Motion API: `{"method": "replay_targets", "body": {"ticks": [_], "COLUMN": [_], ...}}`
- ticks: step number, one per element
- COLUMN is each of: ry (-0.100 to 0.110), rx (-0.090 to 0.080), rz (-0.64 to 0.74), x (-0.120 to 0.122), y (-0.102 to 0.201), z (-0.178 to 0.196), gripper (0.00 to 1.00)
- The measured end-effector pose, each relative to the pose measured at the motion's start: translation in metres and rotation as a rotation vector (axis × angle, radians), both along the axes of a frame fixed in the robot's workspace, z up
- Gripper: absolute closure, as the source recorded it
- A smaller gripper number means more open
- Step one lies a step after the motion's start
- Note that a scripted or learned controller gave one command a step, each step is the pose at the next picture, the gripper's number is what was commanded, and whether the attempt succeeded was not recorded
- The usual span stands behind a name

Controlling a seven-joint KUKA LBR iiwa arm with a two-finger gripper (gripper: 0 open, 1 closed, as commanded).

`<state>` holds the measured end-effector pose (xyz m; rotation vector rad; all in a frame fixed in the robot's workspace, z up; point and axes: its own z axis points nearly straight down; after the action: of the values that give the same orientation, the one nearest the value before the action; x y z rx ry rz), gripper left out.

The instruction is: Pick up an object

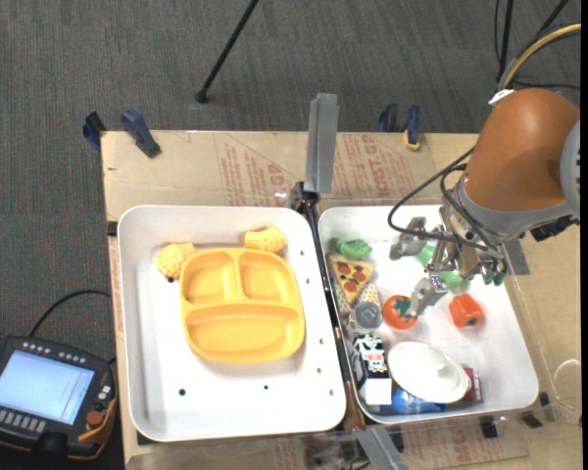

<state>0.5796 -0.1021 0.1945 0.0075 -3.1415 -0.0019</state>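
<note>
gripper (433, 284) above tomato (400, 311)

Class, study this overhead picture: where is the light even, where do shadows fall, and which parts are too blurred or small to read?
Camera view: lighting is soft and even, with no strong glare on the white bins; the yellow tray is sharp, with only a faint shadow at its edge; the hand is slightly blurred; the carton has print too small to read; the floor beyond the bench is dim.
</note>
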Motion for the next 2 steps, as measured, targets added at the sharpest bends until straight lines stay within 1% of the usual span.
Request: {"method": "replay_targets", "body": {"ticks": [1,2], "ry": [-0.011,-0.005], "rx": [-0.002,-0.002], "rz": [-0.037,0.163], "x": [-0.012,-0.011], "y": [0.007,-0.070], "z": [-0.102,-0.106], "gripper": [0.00,0.00]}}
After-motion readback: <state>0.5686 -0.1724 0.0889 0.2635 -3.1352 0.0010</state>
